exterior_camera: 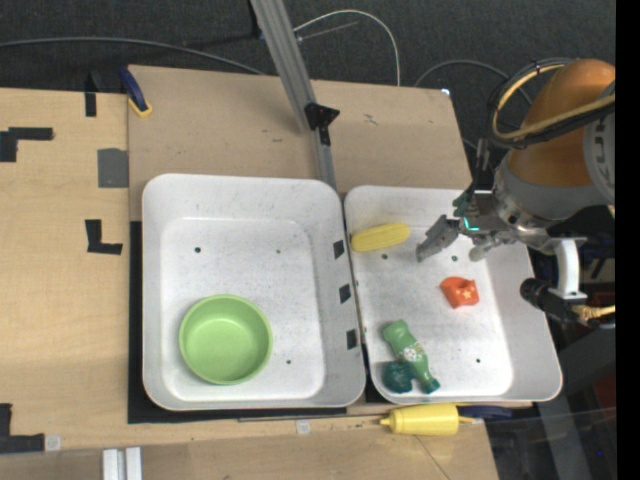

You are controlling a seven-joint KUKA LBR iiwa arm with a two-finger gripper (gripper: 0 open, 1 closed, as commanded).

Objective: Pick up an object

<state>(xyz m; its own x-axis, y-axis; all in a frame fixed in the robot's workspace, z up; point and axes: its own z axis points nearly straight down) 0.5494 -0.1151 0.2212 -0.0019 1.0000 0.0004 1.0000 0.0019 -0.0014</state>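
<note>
Claw [458, 240] in right-centre of frame, over upper part of right bin [520, 363], fingers spread apart, nothing between them. Left finger points down-left toward yellow corn-like piece [380, 236], which lies near the bin's upper left corner, close to the divider wall. Orange-red block [460, 291] sits just below the claw, apart from it, on bare bin floor; looks like the easiest target. To do it well: shift a bit toward lower frame, centre the spread fingers over the block, descend straight, close only once both fingers flank it.

Green bottle-shaped toy [410, 356] lies tilted at lower left of right bin, near the front wall; a wall that close would likely crowd a finger. Yellow piece has a similar wall problem. Nothing stands between claw and block.

Further out: green bowl [226, 338] in lower left of left bin [160, 268], yellow bottle-like item [424, 420] on desk [60, 298] outside the bins at bottom edge, slanted metal pole [285, 48] at top.
</note>
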